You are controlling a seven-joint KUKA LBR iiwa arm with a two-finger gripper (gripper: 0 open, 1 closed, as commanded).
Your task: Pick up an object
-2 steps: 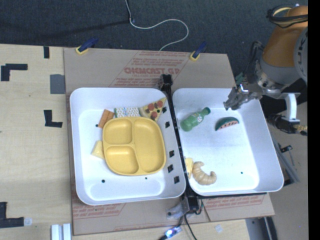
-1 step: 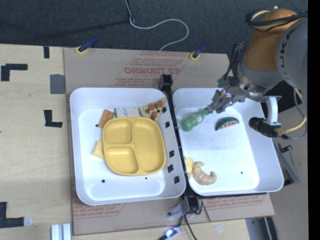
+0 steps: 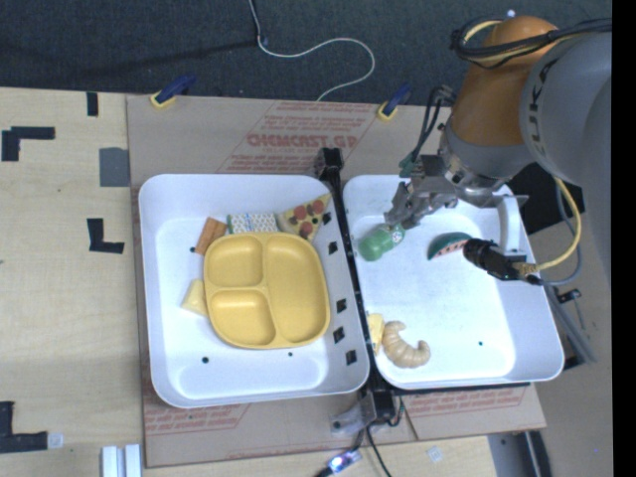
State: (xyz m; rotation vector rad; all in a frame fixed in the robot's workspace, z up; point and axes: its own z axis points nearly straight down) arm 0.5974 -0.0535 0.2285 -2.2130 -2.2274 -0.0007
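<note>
You have the arm [image 3: 497, 78] reaching in from the right, with its gripper [image 3: 401, 219] low over the far left part of the right bin [image 3: 517, 358], close to the wall the two bins share. A round green toy [image 3: 374, 246] lies on the bin floor there, right at the gripper's tip and slightly toward the left bin [image 3: 167, 266]. You cannot tell from this angle whether the gripper is open or closed, or whether it has any grip on the green toy, because the wrist covers the spot where they meet. Just to the right of the gripper, you will see a watermelon slice [image 3: 446, 245] lying apart from the green toy. At the near edge of the same bin sits a croissant [image 3: 405, 347], with a small yellow piece [image 3: 375, 326] just beside it against the shared wall. In the left bin a yellow divided plate [image 3: 266, 288] takes up the middle. Tucked along its far rim are an orange piece [image 3: 211, 234], a speckled piece [image 3: 253, 224] and a pizza slice [image 3: 306, 215], while a pale yellow wedge [image 3: 193, 296] pokes out from under its left side. Both bins rest on a cardboard sheet [image 3: 288, 137], and a thin white cable [image 3: 318, 53] loops across the dark floor beyond it
</note>
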